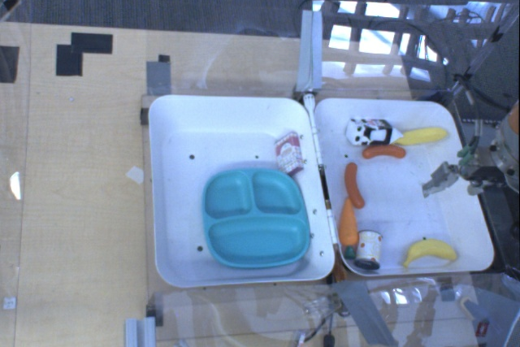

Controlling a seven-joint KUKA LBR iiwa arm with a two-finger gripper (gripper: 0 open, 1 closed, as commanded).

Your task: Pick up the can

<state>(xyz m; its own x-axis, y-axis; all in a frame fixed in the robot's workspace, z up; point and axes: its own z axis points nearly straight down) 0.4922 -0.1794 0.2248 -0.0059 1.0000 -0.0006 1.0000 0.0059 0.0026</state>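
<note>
the can (368, 248), rigid, light and smooth, wants gripping across its round sides; end effector (439, 179) spread, holding nothing.

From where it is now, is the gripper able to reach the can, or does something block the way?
Probably yes. The gripper hangs over the right bin's right side, and bare bin floor lies between it and the can at the front edge. The carrot touches the can's left side, which may crowd a grasp.
</note>
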